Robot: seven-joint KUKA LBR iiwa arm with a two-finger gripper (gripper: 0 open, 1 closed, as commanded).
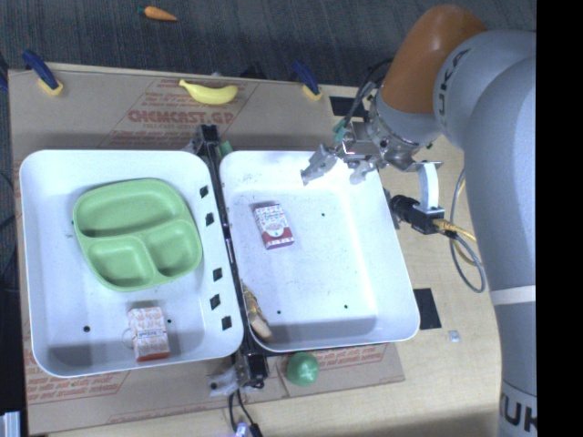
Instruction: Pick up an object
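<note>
Camera view: pincer (337, 167) open above right bin (387, 280), holding nothing.

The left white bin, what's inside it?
The left bin holds a green divided tray and, nearer the camera, a small red-and-white carton. Whatever lies under the tray is covered. The hand hovers over the other bin's far edge.
</note>
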